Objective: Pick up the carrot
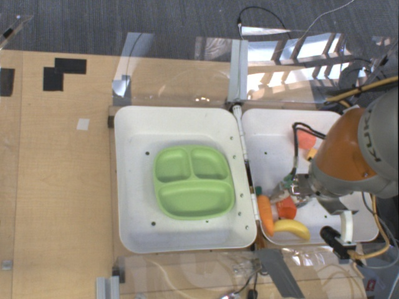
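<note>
Carrot [265, 213] beside banana [292, 228], unlabelled

Single fixed cam overhead, slanted down on both bins [187, 120], arm [349, 154] entering right.

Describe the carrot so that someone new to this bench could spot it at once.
Start at the right-hand white bin, the one the arm reaches into, and go to its near left corner beside the wall shared with the other bin. The carrot lies there, a slim orange tapered stick. Its neighbours differ: the banana is yellow and curved, and the red piece is short and blocky.
</note>
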`<control>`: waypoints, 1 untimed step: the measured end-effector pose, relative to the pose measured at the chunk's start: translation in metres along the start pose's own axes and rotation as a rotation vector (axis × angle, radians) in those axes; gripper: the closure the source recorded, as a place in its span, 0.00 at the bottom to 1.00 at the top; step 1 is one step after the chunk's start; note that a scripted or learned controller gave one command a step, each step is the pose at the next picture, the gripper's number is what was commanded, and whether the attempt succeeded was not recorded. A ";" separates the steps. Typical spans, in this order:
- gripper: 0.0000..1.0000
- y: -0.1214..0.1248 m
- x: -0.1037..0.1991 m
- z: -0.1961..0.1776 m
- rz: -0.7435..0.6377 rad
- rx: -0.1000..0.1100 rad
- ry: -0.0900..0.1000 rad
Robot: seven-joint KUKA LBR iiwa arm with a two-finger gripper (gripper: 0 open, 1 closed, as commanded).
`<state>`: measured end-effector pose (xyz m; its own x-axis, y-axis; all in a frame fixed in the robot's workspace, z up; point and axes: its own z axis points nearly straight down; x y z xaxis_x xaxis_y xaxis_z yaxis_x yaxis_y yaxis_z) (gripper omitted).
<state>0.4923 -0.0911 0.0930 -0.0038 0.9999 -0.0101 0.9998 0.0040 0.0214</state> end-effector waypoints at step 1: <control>1.00 0.004 0.002 -0.011 -0.005 -0.008 0.001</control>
<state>0.4956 -0.0888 0.1042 -0.0089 0.9999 -0.0093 0.9995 0.0092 0.0290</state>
